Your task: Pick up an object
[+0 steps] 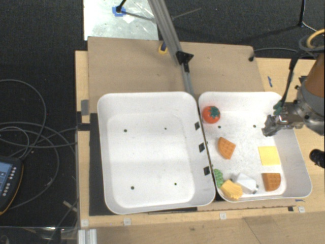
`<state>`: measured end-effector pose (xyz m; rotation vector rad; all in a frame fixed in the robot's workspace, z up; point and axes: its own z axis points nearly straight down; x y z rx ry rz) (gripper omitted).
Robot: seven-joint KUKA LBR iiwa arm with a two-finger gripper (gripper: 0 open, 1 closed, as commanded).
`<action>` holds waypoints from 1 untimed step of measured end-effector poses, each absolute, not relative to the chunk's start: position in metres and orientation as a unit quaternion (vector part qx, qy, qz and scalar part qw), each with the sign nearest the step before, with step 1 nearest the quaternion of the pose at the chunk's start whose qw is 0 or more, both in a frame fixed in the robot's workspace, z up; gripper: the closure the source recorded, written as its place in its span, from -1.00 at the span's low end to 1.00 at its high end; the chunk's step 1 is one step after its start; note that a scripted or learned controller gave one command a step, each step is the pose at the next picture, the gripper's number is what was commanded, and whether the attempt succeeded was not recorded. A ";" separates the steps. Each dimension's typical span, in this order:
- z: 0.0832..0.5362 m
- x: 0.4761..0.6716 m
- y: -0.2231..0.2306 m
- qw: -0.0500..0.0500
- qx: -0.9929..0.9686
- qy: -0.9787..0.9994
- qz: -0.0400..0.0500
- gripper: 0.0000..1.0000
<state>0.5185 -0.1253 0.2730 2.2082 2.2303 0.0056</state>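
Note:
The right bin (pixel 238 101) holds several small toy foods: a red tomato (pixel 210 114) at its far left, an orange waffle wedge (pixel 226 148) in the middle, a yellow block (pixel 268 155) and an orange-brown block (pixel 271 181) on the right. A yellow piece (pixel 232 189), a green piece (pixel 218 176) and a white piece (pixel 247 182) lie at the near edge. My gripper (pixel 269 126) hangs over the right side of this bin, above the yellow block, with nothing seen between its fingers.
The left bin (pixel 147 151) lies beside the right one, joined by black clips (pixel 201 147). A grey pole (pixel 167 27) slants across the bench's far side. Cables run over the floor at left.

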 end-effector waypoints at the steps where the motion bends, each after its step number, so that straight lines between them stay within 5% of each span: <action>1: 0.256 0.537 -0.082 0.000 0.704 0.710 0.001 1.00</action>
